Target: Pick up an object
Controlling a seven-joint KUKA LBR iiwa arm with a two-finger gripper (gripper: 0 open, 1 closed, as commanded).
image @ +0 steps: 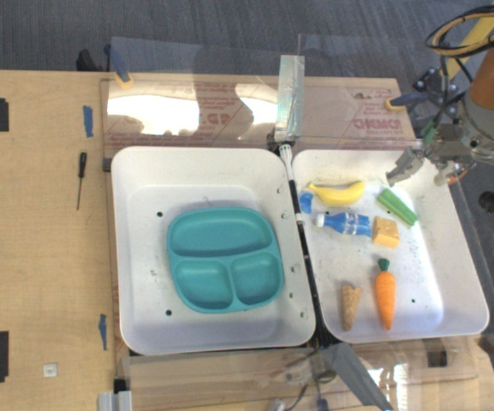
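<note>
The right bin (461, 302) holds several small items. A yellow banana (338, 193) lies near its back left, with a blue bottle (342, 223) just in front of it. A green block (397, 206) and a yellow cube (387, 232) sit mid-bin. Toward the front lie an orange carrot (385, 294) and a tan cone (350, 305). My gripper (422, 172) hangs over the bin's back right corner, just behind the green block. It is open, with nothing between its fingers.
The left bin (135, 229) carries a teal divided plate (223, 258). A clear upright panel (289, 101) stands behind the seam between the bins. Yellow and black cables (465, 32) loop above the arm at the top right.
</note>
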